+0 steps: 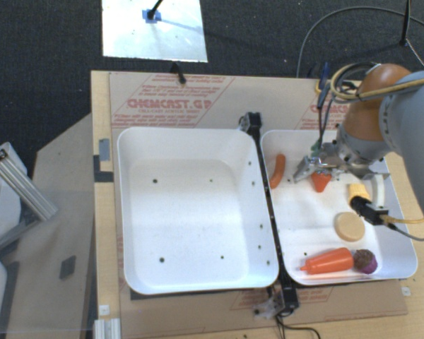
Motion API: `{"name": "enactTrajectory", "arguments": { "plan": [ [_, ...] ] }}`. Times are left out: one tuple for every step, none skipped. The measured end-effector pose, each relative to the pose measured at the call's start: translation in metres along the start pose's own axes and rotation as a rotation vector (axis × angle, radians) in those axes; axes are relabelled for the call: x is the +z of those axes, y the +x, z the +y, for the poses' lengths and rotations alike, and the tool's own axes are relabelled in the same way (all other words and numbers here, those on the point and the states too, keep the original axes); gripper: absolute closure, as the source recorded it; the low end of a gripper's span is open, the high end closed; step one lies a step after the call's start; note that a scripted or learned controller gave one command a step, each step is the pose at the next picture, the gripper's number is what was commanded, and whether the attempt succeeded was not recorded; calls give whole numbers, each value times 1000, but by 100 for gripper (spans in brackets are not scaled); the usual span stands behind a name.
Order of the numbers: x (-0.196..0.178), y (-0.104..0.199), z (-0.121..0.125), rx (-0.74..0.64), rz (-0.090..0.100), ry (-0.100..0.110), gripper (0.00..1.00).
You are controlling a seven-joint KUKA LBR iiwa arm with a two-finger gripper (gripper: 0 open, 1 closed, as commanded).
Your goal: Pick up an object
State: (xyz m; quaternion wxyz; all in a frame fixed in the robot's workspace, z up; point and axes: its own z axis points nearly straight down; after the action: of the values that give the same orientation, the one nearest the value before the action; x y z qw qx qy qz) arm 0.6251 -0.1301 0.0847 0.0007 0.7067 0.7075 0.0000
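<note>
My gripper (311, 169) hangs low over the back part of the right bin (403, 242), under the grey arm with its orange band. A small orange-red piece (321, 183) lies right at the gripper's tip, touching or just below it; whether it is held I cannot tell. An orange sausage-shaped piece (277, 171) lies to the gripper's left, along the bin's left wall. A yellow block (358, 190) sits to the right of the gripper. Nearer the front are a tan round disc (350, 226), a carrot (328, 260) and a purple piece (366, 261).
The left bin (191, 210) stands next to the right one, with a black divider clamp (251, 122) between them at the back. A black cable with a yellow plug (371, 210) hangs from the wrist over the right bin.
</note>
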Motion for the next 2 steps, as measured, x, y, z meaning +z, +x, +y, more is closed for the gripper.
{"name": "enactTrajectory", "arguments": {
  "plan": [
    [-1,-5,20,-5,0,-4,0],
    [-68,-68,1,4,-3,-5,0]
  ]
}}
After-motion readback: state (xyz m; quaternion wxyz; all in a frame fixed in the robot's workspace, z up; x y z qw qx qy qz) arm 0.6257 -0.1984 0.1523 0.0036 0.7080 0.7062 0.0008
